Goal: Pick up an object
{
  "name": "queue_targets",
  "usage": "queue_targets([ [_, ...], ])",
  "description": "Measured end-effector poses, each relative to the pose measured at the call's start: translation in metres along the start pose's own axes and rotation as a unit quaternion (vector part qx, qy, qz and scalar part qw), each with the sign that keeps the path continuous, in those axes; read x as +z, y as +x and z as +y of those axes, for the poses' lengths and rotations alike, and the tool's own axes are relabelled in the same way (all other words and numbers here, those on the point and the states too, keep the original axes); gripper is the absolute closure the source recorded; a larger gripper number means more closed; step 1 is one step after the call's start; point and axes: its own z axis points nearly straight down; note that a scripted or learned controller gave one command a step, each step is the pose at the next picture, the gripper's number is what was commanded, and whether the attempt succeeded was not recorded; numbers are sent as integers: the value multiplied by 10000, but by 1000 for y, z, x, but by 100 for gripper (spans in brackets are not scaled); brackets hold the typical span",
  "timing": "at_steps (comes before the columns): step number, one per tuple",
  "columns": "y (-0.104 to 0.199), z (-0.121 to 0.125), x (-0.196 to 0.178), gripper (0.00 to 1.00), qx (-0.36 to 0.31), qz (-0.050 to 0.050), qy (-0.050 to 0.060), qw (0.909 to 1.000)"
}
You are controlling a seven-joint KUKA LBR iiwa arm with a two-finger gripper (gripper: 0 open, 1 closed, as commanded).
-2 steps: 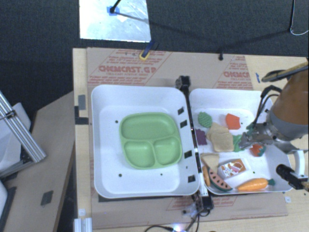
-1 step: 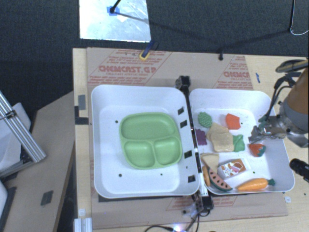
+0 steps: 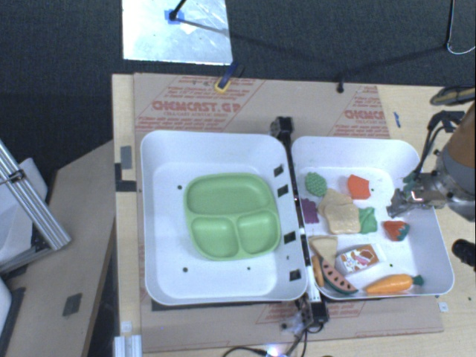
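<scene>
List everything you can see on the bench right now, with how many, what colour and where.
Bins: two, white, side by side.
Divided plate: one, light green, left bin.
Toy foods, all right bin:
Carrot: one, orange, near edge.
Watermelon slice: one, red and green, near left corner.
Strawberry: one, red, right side.
Bread slice: one, tan, centre.
Orange block: one, far side.
Arm: grey; tool above right bin's right edge.

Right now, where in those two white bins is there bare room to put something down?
The left bin has bare floor all round the green divided tray, widest along its left wall. The right bin is crowded down its left half; bare floor lies between the strawberry, the carrot and its right wall.
</scene>
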Motion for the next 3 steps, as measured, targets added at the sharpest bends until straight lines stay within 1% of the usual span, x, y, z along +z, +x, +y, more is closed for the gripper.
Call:
queue_targets([
  [1, 53, -4, 11, 100, -21, 16, 14, 10000],
  [2, 84, -11, -8, 100, -17, 11, 7, 10000],
  [3, 89, -10, 11, 100, -2, 9, 23, 10000],
])
